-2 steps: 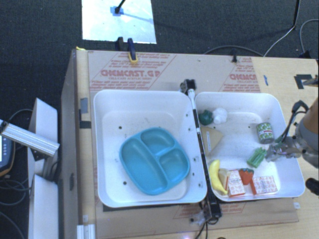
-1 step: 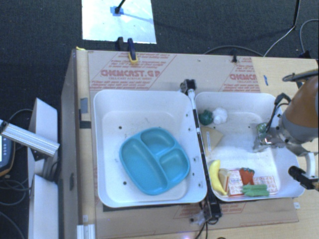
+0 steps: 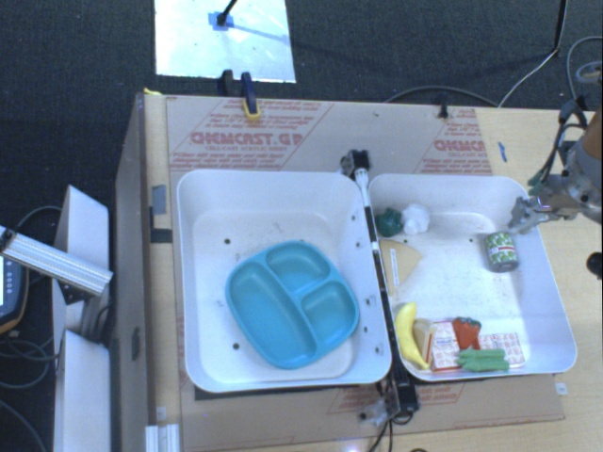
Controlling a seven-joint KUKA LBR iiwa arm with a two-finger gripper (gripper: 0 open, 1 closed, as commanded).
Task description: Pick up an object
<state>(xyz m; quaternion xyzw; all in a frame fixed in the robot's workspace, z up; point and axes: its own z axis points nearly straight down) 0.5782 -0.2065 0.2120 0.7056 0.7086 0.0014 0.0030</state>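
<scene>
From above, the bench (image 3: 283, 130) is covered with a brown printed sheet marked with red lettering, and two shallow white plastic bins with rounded corners sit on it side by side.

The left bin (image 3: 217, 205) holds a light blue plate (image 3: 292, 302), smooth and rounded, moulded into three compartments. It lies flat toward the near right part of that bin.

The right bin (image 3: 546, 299) holds several small things. Near its far left corner sit a dark green lump (image 3: 389, 221) and a white crumpled ball (image 3: 415, 218), touching or nearly so. Just in front of them a pale flat triangular wedge (image 3: 403, 260) lies on the floor. A small can (image 3: 501, 251), cylindrical with a green label and a shiny metal end, lies on its side near the right wall. Along the near edge a curved yellow banana (image 3: 407, 333) rests by the left wall, and beside it sit a flat printed box (image 3: 441, 345), a red piece (image 3: 466, 330), a green ridged piece (image 3: 483, 360) and a flat patterned card (image 3: 509, 346), all close together.

The gripper (image 3: 526, 215) comes in from the right, grey metal, above the far right rim of the right bin, just beyond the can and apart from it. I cannot tell how wide it stands. Nothing is seen in it.
</scene>
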